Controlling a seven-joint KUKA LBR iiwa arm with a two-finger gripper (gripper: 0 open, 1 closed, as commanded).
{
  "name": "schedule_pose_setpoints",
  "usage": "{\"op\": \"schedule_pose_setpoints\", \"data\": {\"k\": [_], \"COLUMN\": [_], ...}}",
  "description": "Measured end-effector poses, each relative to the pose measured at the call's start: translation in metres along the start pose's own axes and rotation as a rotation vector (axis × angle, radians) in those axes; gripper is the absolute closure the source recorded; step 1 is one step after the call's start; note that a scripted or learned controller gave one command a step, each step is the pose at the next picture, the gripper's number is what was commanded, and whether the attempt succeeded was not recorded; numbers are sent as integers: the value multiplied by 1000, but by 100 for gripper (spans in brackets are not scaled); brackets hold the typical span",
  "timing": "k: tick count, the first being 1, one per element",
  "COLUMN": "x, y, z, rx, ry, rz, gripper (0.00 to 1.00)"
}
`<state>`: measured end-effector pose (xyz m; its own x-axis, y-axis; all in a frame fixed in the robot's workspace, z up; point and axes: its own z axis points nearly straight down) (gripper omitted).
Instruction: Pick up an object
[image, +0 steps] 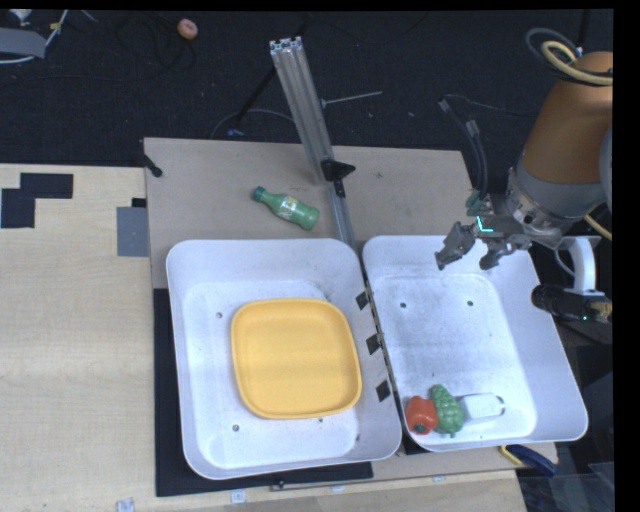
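Hovering over the far edge of the right bin (520, 330), my gripper (470, 250) has its two fingers spread apart with nothing between them. A red and green toy (437, 412) lies at that bin's near edge. A yellow plate (295, 357) sits in the left bin (200, 290); a green bottle (287, 207) lies on the bench behind it.

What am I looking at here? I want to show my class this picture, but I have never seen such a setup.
One camera looks down at a slant on a bench. From the right a robot arm reaches in; its gripper, two open fingers holding nothing, hangs above the right bin. That bin holds a red and green toy beside a small white object. The left bin holds a yellow plate. A small green bottle lies on the bench behind the bins.
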<state>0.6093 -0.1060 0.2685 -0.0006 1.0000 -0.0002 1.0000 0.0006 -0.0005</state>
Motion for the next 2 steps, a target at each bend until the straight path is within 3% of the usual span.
{"op": "schedule_pose_setpoints", "data": {"k": [1,2], "x": [0,-1], "y": [0,-8], "z": [0,46], "rx": [0,4], "ry": [0,0], "rz": [0,0], "gripper": [0,0]}}
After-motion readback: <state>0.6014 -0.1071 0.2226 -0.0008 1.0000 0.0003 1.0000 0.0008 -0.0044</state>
